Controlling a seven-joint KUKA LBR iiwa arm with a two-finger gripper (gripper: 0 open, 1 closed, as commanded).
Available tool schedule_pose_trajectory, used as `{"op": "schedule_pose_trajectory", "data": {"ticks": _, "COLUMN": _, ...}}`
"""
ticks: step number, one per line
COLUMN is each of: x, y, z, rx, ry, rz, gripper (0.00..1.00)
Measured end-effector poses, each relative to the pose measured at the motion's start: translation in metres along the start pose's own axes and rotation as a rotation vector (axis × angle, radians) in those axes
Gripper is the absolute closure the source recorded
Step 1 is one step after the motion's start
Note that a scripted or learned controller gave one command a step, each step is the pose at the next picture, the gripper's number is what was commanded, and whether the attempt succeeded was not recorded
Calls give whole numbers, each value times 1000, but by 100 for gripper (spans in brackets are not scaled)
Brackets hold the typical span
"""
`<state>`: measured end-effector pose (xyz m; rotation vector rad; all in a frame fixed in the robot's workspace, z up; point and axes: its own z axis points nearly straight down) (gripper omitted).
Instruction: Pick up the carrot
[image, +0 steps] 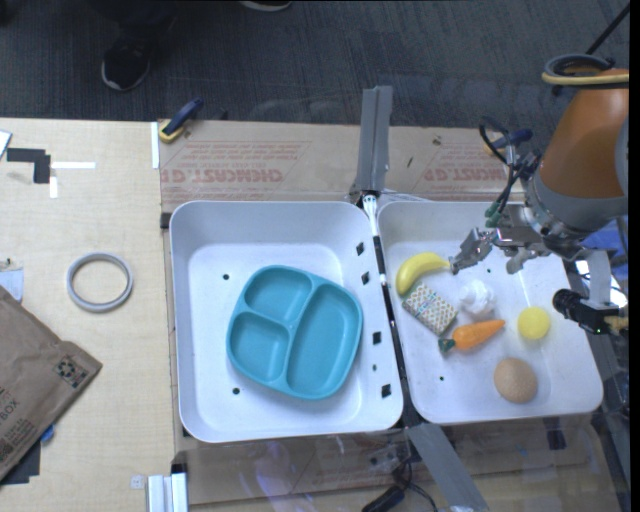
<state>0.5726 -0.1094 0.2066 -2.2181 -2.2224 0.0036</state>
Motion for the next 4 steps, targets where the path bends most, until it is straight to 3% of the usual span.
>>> {"op": "schedule_pose_trajectory", "data": {"ticks": 1, "x": -47, "y": -31, "z": 89, "rx": -1, "ry": 1, "rz": -129, "gripper": 0}}
{"op": "schedule_pose_trajectory", "data": {"ticks": 2, "x": -36, "y": -72, "z": 116, "rx": 0, "ry": 1, "rz": -32, "gripper": 0}}
{"op": "schedule_pose_trajectory", "data": {"ticks": 3, "x": -37, "y": -71, "z": 107, "rx": 0, "ry": 1, "rz": -28, "gripper": 100}}
{"op": "schedule_pose_trajectory", "data": {"ticks": 4, "x": 9, "y": -53, "z": 46, "rx": -1, "ry": 0, "rz": 163, "gripper": 100}}
